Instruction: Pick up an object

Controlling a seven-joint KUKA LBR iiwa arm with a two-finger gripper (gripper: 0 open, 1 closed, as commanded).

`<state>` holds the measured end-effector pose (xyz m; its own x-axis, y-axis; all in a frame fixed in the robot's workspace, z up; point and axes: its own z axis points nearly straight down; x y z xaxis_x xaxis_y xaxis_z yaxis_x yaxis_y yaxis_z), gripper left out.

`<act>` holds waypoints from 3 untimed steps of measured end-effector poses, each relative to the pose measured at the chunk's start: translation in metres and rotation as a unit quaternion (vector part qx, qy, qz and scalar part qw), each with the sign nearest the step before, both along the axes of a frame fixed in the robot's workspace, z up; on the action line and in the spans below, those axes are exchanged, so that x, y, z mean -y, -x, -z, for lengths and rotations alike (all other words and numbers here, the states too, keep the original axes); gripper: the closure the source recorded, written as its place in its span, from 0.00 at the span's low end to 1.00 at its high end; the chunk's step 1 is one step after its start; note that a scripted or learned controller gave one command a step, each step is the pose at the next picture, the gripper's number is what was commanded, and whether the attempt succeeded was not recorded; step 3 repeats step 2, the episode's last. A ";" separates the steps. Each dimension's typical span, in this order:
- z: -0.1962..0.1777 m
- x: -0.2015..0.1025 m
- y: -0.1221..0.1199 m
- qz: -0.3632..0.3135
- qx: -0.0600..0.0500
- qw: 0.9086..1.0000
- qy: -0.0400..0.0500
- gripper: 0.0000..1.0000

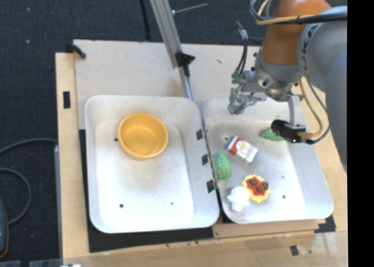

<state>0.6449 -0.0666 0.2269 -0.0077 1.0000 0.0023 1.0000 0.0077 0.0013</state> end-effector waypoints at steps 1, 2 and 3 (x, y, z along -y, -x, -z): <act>-0.008 -0.055 -0.002 0.001 0.001 1.000 0.000 1.00; -0.020 -0.103 0.010 0.000 -0.001 1.000 0.000 1.00; -0.020 -0.103 0.010 0.000 -0.001 1.000 0.000 1.00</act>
